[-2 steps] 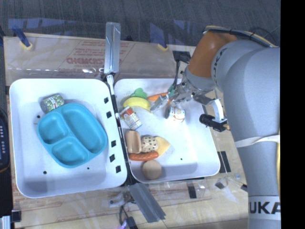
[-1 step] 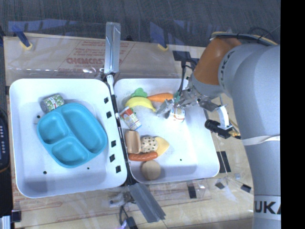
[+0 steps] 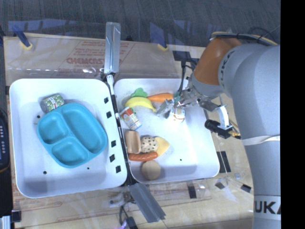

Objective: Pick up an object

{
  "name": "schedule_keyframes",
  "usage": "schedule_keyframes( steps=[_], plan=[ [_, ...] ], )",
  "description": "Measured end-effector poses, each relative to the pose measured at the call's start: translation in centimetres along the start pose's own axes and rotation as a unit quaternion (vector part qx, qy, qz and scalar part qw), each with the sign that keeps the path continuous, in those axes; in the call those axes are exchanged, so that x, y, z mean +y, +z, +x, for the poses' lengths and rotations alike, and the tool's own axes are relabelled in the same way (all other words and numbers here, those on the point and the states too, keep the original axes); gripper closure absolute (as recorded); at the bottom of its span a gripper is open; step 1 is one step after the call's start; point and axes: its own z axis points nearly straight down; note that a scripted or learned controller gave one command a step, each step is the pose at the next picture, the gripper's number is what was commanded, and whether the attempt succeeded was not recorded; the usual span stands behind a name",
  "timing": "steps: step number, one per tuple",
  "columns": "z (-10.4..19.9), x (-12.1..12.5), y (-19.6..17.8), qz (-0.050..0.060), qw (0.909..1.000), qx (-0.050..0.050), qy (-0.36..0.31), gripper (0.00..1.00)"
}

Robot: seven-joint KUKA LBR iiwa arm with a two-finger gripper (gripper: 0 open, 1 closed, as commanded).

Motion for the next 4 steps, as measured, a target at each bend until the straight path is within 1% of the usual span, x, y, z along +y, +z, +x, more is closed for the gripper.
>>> schedule_keyframes(
  steps=[1,2,3,4],
  plan=[
    [1.6,-1.1,-3.1,0.0,0.9998,0.0,-0.018,0.0],
    [4.4,-7.0,0.0,0.0,0.9991,0.0,-0.043,0.0],
    [2.2,0.7,0.1,0.001,0.9969,0.0,-0.079,0.0],
    [4.0,-6.4,-0.1,0.001,0.9991,0.0,-0.042,0.0]
  ],
)
